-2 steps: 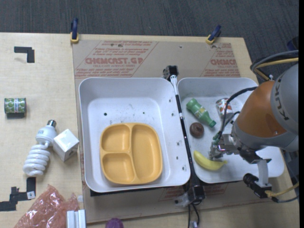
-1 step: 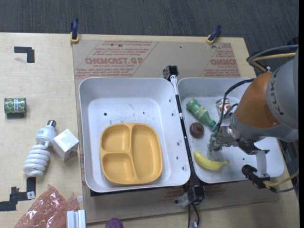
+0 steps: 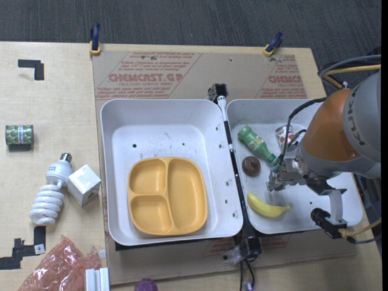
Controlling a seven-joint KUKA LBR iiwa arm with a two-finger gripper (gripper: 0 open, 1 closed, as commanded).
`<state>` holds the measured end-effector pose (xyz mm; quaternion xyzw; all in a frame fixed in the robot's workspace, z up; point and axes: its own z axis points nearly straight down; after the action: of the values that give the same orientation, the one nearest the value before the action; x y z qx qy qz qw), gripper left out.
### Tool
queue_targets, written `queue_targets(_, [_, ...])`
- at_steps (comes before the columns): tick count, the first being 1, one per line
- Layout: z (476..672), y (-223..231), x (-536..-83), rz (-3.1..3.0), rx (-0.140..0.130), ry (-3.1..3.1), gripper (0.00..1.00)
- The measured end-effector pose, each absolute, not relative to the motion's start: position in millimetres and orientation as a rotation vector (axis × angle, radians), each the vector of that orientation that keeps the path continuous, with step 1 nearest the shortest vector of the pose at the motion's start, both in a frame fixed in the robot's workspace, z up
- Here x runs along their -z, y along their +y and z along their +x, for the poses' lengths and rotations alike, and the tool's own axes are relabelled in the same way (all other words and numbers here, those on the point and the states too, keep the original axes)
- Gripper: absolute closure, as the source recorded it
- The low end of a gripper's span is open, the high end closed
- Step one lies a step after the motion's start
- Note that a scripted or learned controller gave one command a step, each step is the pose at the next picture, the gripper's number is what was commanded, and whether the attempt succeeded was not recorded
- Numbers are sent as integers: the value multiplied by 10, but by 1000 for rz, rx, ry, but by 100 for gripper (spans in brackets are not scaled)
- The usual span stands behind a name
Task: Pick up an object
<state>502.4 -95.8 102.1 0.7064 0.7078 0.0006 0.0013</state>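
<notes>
Bench (image 3: pixel 54 65), right bin (image 3: pixel 339 223): our hand (image 3: pixel 276 182) low btwn bottle (image 3: pixel 254 143) & banana (image 3: pixel 268 206); grip state unclear. Risk: closes on nothing, nudges banana.

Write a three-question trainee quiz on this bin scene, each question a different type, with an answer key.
1. True or false: the yellow divided tray lies in the right bin.
2. Multiple choice: which thing lies nearest the gripper? A. banana B. spiral light bulb C. green can
3. Fill in: the green bottle lies in the ___ bin, just above the brown round object.

Key: 1. False, it lies in the left bin. 2. A. 3. right.
</notes>
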Motion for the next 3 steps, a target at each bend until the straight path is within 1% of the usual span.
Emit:
queue_targets(1, [5548, -954, -1168, 2218, 1, 2223, 100])
queue_targets(2, [5548, -954, -1168, 2219, 1, 2223, 0])
queue_targets(3, [5262, -924, -923, 2223, 1, 2221, 0])
